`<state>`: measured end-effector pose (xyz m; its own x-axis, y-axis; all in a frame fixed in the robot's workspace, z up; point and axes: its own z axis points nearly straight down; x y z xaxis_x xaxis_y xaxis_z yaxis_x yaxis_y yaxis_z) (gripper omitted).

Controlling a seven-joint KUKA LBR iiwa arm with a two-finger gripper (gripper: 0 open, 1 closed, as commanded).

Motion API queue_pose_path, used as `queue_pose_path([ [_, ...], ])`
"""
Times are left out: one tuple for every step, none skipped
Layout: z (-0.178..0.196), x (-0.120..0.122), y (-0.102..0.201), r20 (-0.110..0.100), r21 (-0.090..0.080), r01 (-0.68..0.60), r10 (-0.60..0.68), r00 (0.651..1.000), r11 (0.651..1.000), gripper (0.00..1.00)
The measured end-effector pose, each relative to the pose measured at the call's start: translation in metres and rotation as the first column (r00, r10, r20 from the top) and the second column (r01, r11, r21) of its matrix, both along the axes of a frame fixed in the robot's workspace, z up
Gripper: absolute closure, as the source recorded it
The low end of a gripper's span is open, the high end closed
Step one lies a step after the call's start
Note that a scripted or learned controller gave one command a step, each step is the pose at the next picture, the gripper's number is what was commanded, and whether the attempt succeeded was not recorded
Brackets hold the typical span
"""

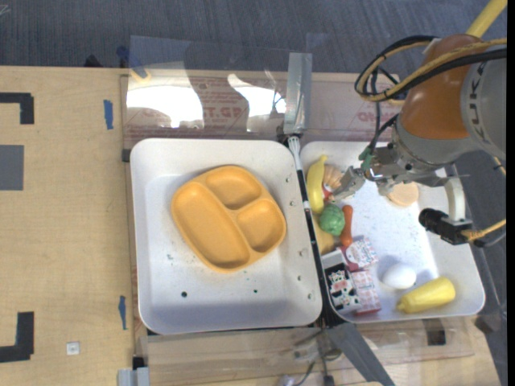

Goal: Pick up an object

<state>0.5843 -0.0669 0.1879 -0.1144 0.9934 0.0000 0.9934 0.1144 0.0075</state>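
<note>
My gripper (348,185) hangs low over the upper left part of the right bin (391,233), tilted toward the left. Just left of it lies a yellow banana (316,183), with a small orange-red item (329,186) between the two. Below the gripper sit a green toy vegetable (332,219) and an orange carrot (347,224). I see no object held in the gripper. A peach-coloured round piece (401,193) lies to its right, partly under the wrist.
The right bin also holds printed packets (361,252) (352,289), a white egg (397,277) and a yellow toy (426,294) near the front. The left bin (146,240) bears an orange divided plate (229,217). A black cable clip (441,223) hangs over the right bin's right side.
</note>
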Motion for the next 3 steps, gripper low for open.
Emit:
queue_pose_path([
  [-0.003, -0.026, -0.014, -0.009, 0.000, -0.031, 0.031, 0.999, 1.000, 0.00],
  [-0.072, -0.006, -0.030, 0.027, -0.006, 0.025, -0.025, 0.999, 1.000, 0.00],
  [-0.081, 0.014, -0.039, 0.036, -0.008, 0.054, -0.053, 0.998, 0.999, 0.00],
])
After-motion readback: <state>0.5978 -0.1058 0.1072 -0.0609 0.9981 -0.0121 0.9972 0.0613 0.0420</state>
